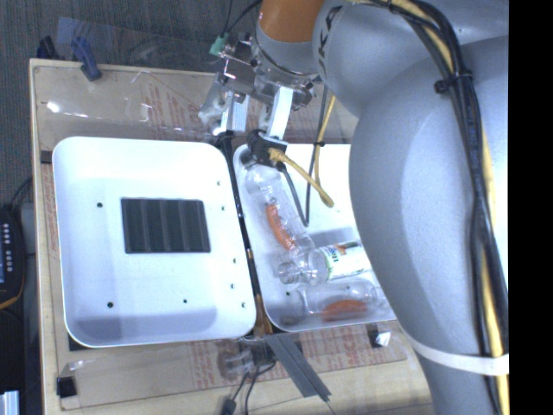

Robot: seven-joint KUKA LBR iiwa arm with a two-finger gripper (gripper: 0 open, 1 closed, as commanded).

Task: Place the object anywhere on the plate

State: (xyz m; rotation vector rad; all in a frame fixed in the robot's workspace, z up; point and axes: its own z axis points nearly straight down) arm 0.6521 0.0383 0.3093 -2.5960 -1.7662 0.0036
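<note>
Clear plastic is what the gripper (252, 128) has in front of it. Several see-through bottles lie in the right bin (333, 161), and the nearest bottle (275, 210), with something orange inside, starts just past the jaws and runs away from them toward the near edge of the bench. Its long axis slants a little off to the arm's side as it goes. A labelled bottle (335, 262) and a third bottle (341, 303), also showing orange, lie farther from the jaws, close together at the near end of that bin. The gripper hangs over the far end, about where the two bins meet, with cables looped around it, and I cannot tell from here whether the jaws are released or clenched. Nothing can be made out between them. The dark ribbed plate (164, 225) sits in the middle of the left bin (78, 171), well off to the side of the jaws and across the shared rims, away from the bottles. My guess is that the nearest bottle is the likely pick. If so, the jaws would want to close across its slanted length, not along it, and then carry it sideways over the rims.
</note>
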